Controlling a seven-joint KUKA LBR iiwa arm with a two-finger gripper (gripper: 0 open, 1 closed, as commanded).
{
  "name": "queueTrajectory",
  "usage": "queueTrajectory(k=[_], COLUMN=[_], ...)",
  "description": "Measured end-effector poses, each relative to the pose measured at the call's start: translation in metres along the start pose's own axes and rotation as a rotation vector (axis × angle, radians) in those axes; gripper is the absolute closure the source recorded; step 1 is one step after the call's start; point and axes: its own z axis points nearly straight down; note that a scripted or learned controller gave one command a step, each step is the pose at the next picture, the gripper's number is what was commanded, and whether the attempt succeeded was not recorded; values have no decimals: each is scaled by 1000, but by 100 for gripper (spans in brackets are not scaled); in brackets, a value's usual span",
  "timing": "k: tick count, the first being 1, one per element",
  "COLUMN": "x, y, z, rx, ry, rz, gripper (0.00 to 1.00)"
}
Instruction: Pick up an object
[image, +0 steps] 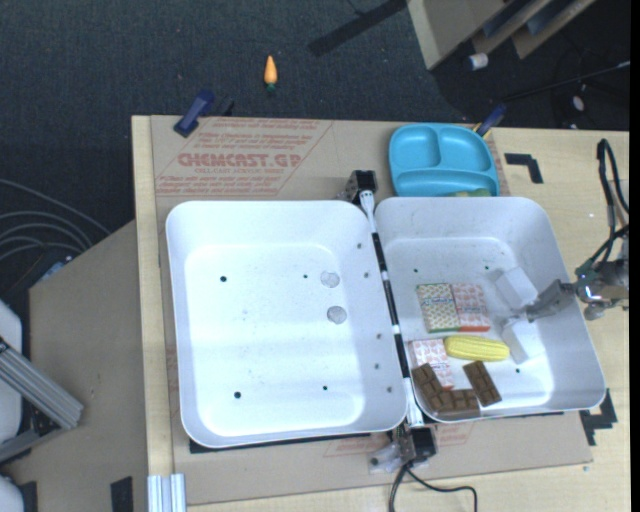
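The right bin (560, 240) holds several small items in its near half. A yellow corn cob (478, 348) lies on the bin floor. To its upper left sit two patterned square tiles (450, 305), and to its left a pink-and-white packet (430, 352). Brown chocolate-like bars (455, 392) lie by the front wall. A pale grey piece (516, 344) lies just right of the corn. My gripper (550, 299) reaches in low over the bin's right rim as a blurred grey shape, right of and above the corn, with nothing seen held.
The left bin (200, 250) shows two small grey round spots (334, 298) near its right wall. Behind the right bin stands a blue divided plate (443, 160). A blue clip (193, 115) lies at the board's far left corner. Cables hang at the right edge.
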Motion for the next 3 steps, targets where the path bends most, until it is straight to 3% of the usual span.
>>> queueTrajectory(k=[1, 2, 3], x=[95, 95, 135], y=[1, 2, 46], z=[115, 104, 16], rx=[1, -3, -2], ry=[0, -1, 0], rz=[-2, 0, -2], gripper=[0, 100, 100])
